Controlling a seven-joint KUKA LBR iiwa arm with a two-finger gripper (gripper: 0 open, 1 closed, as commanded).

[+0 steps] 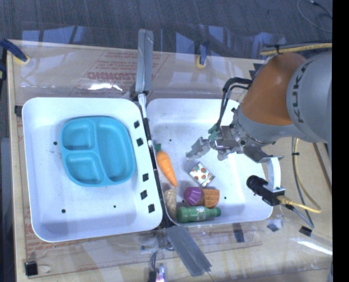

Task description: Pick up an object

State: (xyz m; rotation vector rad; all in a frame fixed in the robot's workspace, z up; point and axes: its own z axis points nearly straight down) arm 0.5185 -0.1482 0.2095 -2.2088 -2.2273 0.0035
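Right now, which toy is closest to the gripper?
The small white patterned box, just below the gripper; the carrot and green bottle lie farther off.

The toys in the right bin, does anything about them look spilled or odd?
Nothing looks damaged. The toys are huddled at the near-left corner of the right bin: carrot, patterned cube, purple piece, green bottle lying flat.

The bench (pixel 74 78) bears two white bins (pixel 39 216) side by side.

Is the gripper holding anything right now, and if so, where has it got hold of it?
Nothing is held. The gripper hangs in the right bin above the small patterned box, its fingers apart with nothing between them.
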